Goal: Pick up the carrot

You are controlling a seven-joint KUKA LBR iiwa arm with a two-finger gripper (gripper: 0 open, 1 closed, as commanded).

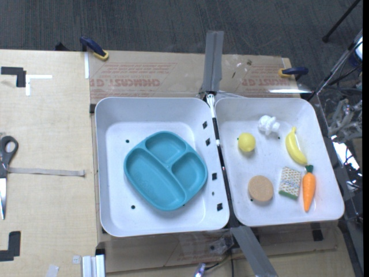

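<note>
Orange carrot [309,191], green-topped, lies in right-hand bin [271,154] beside perhaps a cracker [290,183].

At the left edge of the frame, a pair of scissors [6,165] was cut off, so only one handle ring and part of the blades showed. The small white object [268,124] in the upper part of the right bin [323,154] was too small to identify. The pattern on the square packet [290,183] beside the carrot [309,190] was blurred.
</note>
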